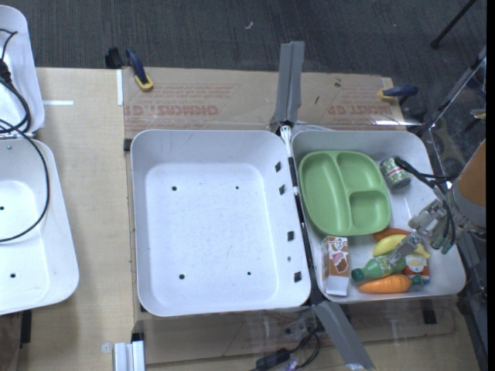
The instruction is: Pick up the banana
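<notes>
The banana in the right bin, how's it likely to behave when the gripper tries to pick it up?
The banana looks like glossy toy plastic, so probably stiff, light and somewhat slippery. Its curve may let it rock or twist. It lies crowded against the green bottle, so neighbours could shift when the gripper closes.

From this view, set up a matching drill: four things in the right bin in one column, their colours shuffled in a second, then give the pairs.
Things:
1. plate
2. banana
3. carrot
4. can

Colours:
A. orange
B. silver and green
C. light green
D. yellow

Pairs: 1-C, 2-D, 3-A, 4-B
</notes>
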`<state>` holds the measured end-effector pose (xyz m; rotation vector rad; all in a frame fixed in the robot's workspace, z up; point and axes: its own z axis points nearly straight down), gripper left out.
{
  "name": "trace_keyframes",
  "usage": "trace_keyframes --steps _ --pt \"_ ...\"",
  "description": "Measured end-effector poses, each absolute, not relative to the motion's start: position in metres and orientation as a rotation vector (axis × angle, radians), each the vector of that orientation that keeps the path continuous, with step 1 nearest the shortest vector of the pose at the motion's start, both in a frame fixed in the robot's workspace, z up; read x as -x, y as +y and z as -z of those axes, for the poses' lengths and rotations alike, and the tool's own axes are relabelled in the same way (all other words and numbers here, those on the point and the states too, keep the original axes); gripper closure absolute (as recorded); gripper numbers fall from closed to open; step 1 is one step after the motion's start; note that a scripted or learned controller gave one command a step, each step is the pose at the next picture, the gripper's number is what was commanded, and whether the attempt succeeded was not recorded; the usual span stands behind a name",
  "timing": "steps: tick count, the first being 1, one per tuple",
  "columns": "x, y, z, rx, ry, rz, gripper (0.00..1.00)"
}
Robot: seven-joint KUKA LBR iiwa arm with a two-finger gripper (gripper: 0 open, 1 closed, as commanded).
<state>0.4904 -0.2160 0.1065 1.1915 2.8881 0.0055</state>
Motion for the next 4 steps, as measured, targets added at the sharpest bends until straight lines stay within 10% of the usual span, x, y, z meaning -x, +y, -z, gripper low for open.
trace_keyframes --steps 1,2,3,4 --pt "-0.514 -0.202 -0.1 -1.147 2.921 -0.002 0.0" --pt "-0.515 -0.202 -0.108 -1.145 2.922 -0.002 1.0" --pt "-0.515 -0.203 -0.109 -1.145 2.92 -0.002 0.0" --pt "-0.475 -0.148 -0.112 -0.874 3.024 0.006 0.0"
